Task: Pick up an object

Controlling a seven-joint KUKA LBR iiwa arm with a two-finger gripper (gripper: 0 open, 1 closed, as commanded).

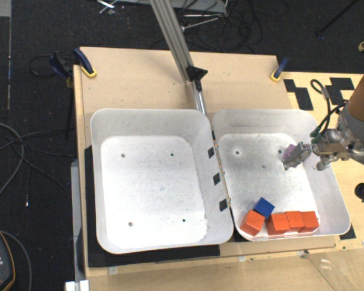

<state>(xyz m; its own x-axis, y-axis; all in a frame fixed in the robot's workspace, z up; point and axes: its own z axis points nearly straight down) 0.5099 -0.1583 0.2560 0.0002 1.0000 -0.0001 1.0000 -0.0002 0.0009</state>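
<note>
The gripper (291, 156) hangs over the right bin (333, 187), above its upper right part, well apart from the blocks; whether its jaws are spread or pressed together cannot be told. A blue block (264, 207) and orange blocks (285, 222) lie clustered against that bin's near wall; the left bin (103, 180) sits just beside the right bin on the tabletop (170, 77).

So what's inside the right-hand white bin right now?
The right-hand shallow white bin holds a small blue block and three orange blocks along its near wall: one apart at the left, two side by side. The gripper covers a patch of its floor.
</note>
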